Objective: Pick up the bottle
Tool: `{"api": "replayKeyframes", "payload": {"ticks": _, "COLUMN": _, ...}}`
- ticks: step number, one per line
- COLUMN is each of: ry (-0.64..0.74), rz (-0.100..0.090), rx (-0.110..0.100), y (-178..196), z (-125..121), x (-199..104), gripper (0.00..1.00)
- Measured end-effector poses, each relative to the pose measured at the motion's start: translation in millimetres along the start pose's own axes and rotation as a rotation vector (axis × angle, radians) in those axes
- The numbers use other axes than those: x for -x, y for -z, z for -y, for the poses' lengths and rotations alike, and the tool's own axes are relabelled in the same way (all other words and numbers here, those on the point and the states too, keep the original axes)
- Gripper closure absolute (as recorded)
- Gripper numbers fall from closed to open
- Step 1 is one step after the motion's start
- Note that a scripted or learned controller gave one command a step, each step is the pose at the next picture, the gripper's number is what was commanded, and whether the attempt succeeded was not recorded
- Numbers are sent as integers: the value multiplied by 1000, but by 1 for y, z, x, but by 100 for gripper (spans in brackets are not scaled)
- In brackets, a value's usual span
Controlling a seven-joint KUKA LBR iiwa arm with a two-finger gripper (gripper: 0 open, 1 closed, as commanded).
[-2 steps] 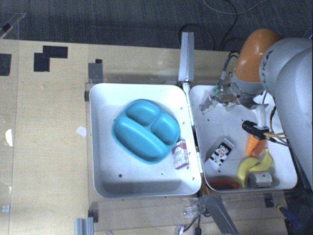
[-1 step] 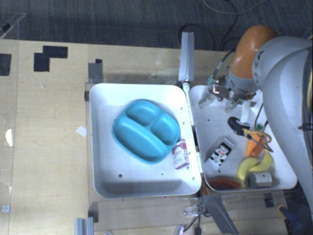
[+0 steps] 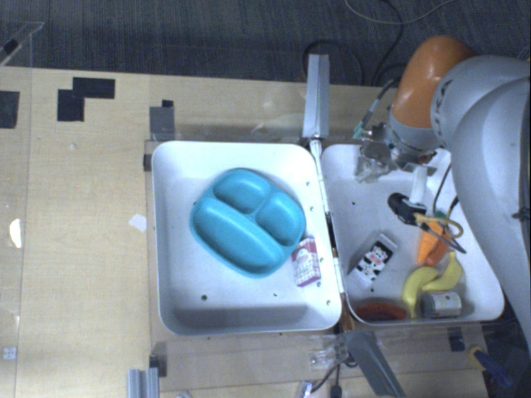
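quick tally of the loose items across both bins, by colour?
Blue: 1, plate
White with red: 1, bottle
Yellow: 1, banana
Orange: 1, orange piece by the banana
Red: 1, flat red piece
Grey: 1, block
Black and white: 1, small box
Total: 7

Bright, even overhead light, soft shadows, everything slightly blurry.

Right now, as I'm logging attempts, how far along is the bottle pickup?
Done: nothing yet; the bottle lies in the left bin beside the blue plate. In hand: the jaws hover above the right bin's far corner. Left: cross over, grip the bottle, lift it.
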State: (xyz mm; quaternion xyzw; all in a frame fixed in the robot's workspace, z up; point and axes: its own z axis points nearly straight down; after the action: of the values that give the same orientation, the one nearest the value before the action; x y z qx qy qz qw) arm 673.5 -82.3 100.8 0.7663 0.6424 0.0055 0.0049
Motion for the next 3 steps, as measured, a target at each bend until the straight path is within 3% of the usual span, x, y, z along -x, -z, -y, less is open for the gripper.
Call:
{"api": "replayKeyframes", "payload": {"ticks": 1, "ry": 95, "rz": 4, "rx": -3, "y": -10, "z": 57, "x": 87, "gripper": 100}}
{"api": "replayKeyframes", "payload": {"ticks": 2, "ry": -18, "rz": 3, "rx": -7, "y": 157, "z": 75, "x": 95, "gripper": 100}}
{"api": "replayKeyframes", "payload": {"ticks": 3, "ry": 97, "rz": 2, "rx": -10, "y": 137, "z": 129, "x": 105, "gripper": 100}}
